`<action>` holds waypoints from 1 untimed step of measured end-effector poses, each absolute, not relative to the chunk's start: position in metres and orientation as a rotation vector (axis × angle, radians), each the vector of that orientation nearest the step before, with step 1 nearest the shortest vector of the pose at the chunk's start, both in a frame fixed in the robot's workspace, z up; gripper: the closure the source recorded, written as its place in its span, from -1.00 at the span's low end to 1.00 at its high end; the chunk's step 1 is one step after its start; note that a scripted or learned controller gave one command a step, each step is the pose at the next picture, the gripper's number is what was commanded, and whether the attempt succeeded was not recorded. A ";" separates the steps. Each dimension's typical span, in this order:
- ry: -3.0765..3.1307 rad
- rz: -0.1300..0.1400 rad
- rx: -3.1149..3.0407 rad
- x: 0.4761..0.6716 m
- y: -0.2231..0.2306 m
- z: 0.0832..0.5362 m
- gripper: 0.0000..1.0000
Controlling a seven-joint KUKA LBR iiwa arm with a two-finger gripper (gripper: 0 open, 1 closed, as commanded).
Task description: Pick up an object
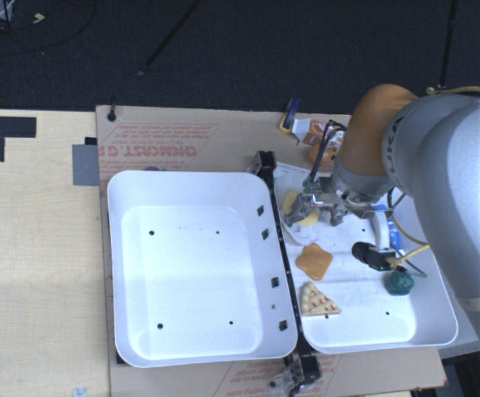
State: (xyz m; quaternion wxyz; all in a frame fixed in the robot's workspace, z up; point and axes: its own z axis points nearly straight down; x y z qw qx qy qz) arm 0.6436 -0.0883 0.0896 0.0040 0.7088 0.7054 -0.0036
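Orange toast (314, 260), pizza slice (317, 300), green ball (400, 283) near gripper (314, 211).

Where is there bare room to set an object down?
The left bin offers open floor between all its walls. In the right bin, only the near strip below the pizza slice and green ball; around the gripper it's crowded.

The bench (33, 246) carries a brown cardboard sheet (182, 139) (printed lettering visible) near its right edge; two white bins (190, 337) rest side by side on it.
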 end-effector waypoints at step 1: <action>2.210 -0.011 2.222 0.644 -0.089 0.090 -1.00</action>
